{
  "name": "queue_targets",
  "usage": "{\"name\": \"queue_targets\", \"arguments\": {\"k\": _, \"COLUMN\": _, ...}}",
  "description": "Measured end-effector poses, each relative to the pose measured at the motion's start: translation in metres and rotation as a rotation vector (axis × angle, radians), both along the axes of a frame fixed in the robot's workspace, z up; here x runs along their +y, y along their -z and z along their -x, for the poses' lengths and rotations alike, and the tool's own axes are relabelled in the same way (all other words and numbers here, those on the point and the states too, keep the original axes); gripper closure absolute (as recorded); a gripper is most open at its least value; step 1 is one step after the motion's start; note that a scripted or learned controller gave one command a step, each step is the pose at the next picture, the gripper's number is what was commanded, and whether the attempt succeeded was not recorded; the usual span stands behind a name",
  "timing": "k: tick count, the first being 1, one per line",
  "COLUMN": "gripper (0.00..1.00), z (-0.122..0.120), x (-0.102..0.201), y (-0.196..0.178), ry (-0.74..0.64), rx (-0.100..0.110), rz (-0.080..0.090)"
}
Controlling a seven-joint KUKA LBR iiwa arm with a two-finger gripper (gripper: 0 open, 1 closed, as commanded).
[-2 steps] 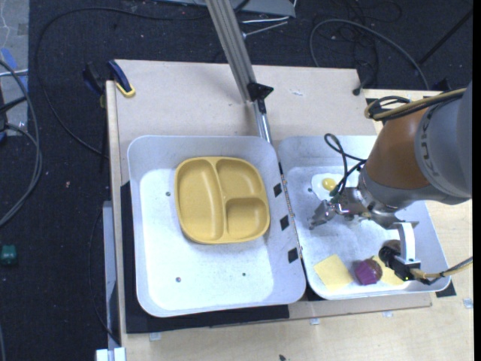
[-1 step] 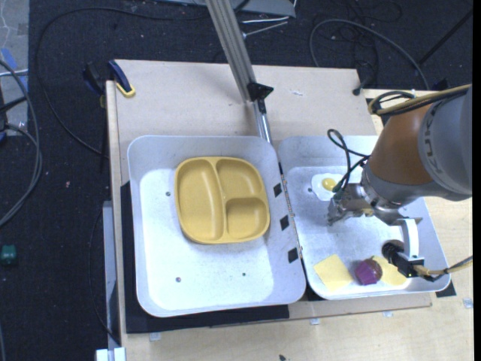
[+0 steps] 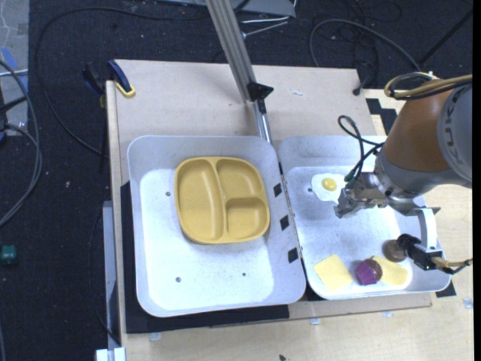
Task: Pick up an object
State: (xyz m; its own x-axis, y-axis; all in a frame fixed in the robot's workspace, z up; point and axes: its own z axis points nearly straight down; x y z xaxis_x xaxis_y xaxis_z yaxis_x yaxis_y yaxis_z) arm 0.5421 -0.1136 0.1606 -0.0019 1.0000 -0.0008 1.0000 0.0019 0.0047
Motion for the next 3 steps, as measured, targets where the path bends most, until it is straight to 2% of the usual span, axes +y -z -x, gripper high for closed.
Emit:
{"name": "queue_targets", "arguments": {"k": 1, "gripper": 1.0, "z": -0.002, "x": 0.0, "y": -0.053, "ry": -0.001, "rx": -0.001, "rz": 0.001}}
{"name": "queue_targets", "arguments": {"k": 3, "gripper": 1.0, "z": 0.02, "x": 0.118, "y": -0.044, "ry": -0.006, "rx": 0.008, "rz": -0.003}}
